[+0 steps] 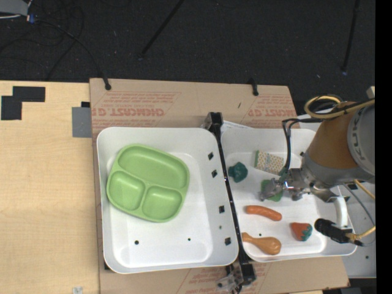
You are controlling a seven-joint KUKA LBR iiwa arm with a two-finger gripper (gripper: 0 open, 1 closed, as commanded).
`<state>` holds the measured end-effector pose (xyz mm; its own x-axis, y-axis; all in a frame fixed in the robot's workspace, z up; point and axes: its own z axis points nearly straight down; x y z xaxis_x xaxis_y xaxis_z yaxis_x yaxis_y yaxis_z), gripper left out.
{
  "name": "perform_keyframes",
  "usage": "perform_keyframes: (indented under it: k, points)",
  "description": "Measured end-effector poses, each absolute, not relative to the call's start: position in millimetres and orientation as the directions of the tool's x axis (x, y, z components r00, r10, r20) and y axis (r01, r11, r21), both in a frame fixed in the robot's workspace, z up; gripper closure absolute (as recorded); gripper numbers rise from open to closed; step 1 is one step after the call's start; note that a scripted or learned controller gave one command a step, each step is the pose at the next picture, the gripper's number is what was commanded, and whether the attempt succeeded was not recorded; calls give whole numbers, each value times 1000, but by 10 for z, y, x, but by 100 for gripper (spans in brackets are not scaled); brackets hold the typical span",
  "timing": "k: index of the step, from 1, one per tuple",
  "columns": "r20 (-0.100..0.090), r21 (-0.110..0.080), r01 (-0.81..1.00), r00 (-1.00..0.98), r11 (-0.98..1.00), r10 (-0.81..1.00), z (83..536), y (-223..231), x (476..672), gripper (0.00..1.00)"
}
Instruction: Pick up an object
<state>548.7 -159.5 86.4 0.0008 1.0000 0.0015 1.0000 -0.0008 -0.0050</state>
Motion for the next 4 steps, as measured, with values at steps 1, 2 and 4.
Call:
perform_keyframes:
  k: [1, 2, 4]
  points:
    - [1, -4, 1000, 4, -4, 1000, 982, -1605, 5491, 100]
    - [1, 1, 1000, -2, 2, 1000, 1504, -1503, 5481, 100]
    - [0, 2, 1000, -2, 2, 1000, 2470, -1586, 5495, 100]
